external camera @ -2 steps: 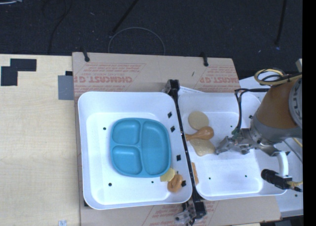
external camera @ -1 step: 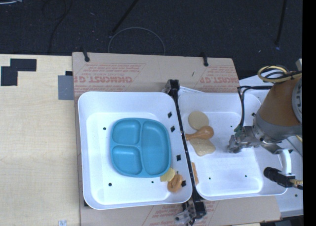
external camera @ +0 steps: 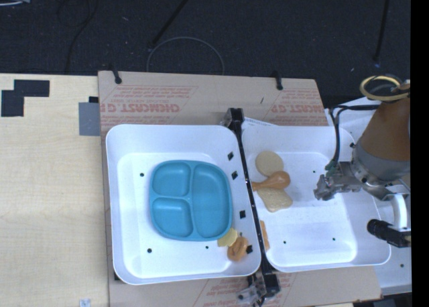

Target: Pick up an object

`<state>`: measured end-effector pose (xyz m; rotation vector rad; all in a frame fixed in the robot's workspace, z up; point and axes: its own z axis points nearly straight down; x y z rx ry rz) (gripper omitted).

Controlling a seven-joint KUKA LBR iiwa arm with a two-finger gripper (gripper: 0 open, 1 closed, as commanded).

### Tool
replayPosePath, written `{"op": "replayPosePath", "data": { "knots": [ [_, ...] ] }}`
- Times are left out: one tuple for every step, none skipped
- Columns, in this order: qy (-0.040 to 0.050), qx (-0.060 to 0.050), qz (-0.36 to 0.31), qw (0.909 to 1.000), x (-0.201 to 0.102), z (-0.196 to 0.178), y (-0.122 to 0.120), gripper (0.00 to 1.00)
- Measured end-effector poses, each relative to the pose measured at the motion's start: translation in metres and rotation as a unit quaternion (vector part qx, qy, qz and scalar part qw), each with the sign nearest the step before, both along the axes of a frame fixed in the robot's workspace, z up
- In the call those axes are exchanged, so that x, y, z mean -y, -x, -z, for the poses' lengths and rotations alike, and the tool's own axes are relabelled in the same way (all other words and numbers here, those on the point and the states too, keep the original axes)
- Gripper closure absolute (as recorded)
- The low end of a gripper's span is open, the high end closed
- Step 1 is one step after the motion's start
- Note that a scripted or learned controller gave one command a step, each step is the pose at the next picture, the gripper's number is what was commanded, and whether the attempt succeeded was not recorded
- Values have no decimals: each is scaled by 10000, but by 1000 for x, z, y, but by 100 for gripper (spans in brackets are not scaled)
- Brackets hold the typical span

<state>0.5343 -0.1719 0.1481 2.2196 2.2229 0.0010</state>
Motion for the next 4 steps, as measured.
{"op": "replayPosePath", "data": {
  "knots": [
    [5,10,8,10000,4,-55,9,100],
    [5,10,0,10000,1,-99,4,100],
    [-13,-16,-19,10000,-57,-95,-6,100],
    [-11,-25,-11,10000,-105,-82,-4,100]
  ]
}}
